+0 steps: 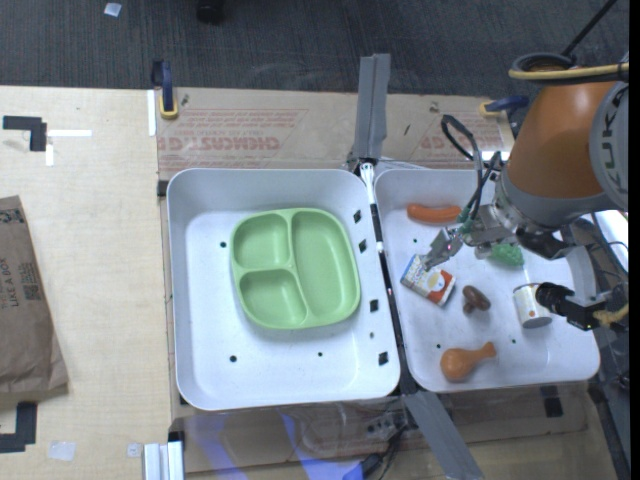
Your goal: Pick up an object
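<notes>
pale wooden bench is seen under two white bins. in the left bin (190, 268) a green divided plate (296, 266) is laid. in the right bin (570, 358) the gripper (440, 253) is placed just over the upper edge of a small carton (430, 283); whether it is open or closed cannot be told. an orange sausage (433, 212), a brown piece (476, 299), a drumstick (465, 360) and a green lump (507, 254) are scattered around.

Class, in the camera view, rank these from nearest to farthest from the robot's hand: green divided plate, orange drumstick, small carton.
1. Small carton, right beside the hand, right bin.
2. Orange drumstick, same bin's front.
3. Green divided plate, left bin.
</notes>
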### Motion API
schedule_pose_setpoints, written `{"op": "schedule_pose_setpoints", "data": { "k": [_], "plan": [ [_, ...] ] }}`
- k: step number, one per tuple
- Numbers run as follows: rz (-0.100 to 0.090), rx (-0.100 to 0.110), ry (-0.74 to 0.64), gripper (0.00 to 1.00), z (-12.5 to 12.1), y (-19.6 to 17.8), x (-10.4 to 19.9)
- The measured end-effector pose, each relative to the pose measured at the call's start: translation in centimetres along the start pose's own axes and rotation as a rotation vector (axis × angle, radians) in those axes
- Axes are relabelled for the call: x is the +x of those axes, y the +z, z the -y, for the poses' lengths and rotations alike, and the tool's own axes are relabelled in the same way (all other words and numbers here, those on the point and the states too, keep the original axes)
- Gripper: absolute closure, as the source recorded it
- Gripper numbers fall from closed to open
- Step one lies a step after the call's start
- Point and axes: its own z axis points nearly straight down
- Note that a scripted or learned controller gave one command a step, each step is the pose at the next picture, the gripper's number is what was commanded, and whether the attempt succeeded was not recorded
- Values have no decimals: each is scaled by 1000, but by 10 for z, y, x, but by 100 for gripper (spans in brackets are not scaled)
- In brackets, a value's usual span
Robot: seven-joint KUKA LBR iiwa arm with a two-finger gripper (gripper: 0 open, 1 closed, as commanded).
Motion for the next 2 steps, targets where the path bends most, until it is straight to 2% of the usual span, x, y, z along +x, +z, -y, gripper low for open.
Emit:
{"op": "schedule_pose_setpoints", "data": {
  "k": [1, 2],
  "plan": [
    [0, 0, 0, 0, 0, 0, 0],
    [0, 0, 80, 0, -48, 92, -45]
  ]
}}
